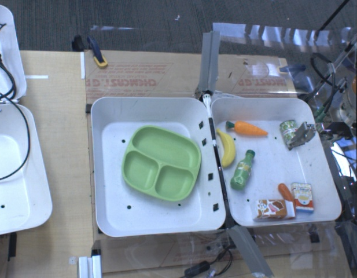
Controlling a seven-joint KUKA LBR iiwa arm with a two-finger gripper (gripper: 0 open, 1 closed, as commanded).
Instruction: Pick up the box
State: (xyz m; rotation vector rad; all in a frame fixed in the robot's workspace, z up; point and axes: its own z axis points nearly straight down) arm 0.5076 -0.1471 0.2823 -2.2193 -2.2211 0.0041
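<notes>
Resting spot of the box: the box (303, 197), a small carton with a white, orange and blue printed face, lies near the front right corner of the right bin (317, 213), just beside a flat brown snack packet (275, 209).
Claw: the claw (301, 136) is a dull metal piece at the right bin's right side, touching or just above a crumpled green-and-silver can (289, 131); whether it is apart or together I cannot tell.
Small carrot: a short orange carrot (285, 191) lies between the packet and the box, close to both.
Large carrot: a smooth orange carrot with a green top (247, 128) lies near the back of the right bin.
Banana: a curved yellow banana (227, 148) lies along the right bin's left wall.
Bottle: a glossy green bottle (242, 170) lies tilted, just beside the banana.
Left bin: a shallow white plastic bin (109, 213) with rounded corners holds a matte light-green tray (161, 163) with three hollows.
Bench: a pale wooden bench (62, 80) with brown cardboard sheets under the bins.
</notes>
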